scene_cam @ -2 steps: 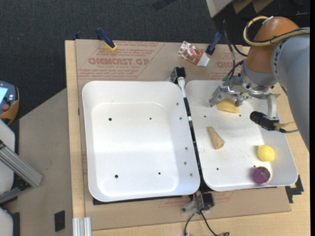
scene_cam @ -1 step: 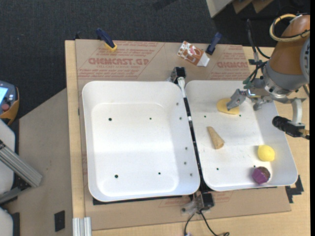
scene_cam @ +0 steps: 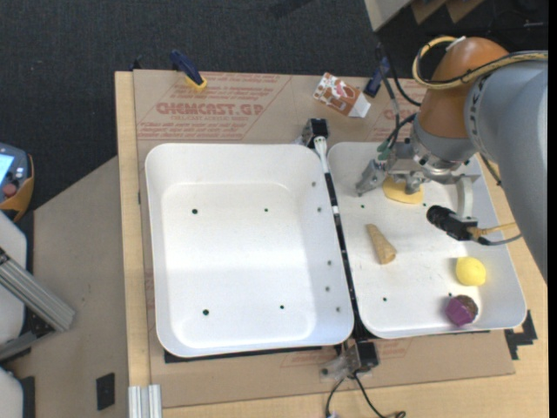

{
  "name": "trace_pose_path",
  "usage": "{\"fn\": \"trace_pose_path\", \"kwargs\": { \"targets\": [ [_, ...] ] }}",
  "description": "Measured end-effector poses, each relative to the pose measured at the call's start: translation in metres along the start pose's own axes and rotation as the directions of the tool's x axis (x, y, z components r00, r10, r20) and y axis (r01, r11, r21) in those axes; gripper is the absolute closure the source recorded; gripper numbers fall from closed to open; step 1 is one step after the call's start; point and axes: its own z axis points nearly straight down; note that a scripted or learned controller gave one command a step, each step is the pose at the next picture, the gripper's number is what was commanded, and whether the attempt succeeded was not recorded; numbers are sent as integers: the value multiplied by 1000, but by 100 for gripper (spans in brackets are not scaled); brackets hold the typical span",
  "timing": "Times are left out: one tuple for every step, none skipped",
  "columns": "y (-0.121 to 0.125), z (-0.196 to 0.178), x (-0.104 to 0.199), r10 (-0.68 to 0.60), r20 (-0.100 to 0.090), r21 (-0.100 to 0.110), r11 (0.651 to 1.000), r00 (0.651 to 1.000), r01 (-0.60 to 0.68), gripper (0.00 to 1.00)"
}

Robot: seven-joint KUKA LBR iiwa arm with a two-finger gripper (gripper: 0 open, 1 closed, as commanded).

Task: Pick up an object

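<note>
The pale yellow piece (scene_cam: 406,195), lying just under the gripper (scene_cam: 394,181) whose jaws I cannot tell open or closed, seems light, soft and flat, so grasping across its narrow sides looks best.

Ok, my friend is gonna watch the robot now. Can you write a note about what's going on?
Gripper: low at the far end of the right bin, right by the pale yellow piece. I cannot tell if it has a grip.
Things: all in the right bin. The tan cone is in the middle, and the yellow ball and purple ball are near the front corner.
Done: nothing is seen lifted yet.
Left: grab one thing and raise it. The pale yellow piece is closest.
</note>
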Motion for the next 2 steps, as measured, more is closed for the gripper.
{"fn": "trace_pose_path", "kwargs": {
  "targets": [
    [15, -109, 38, 1, 0, -10, 1000, 1000, -1, 0],
    [12, 2, -5, 8, 0, 2, 1000, 1000, -8, 0]
  ]
}}
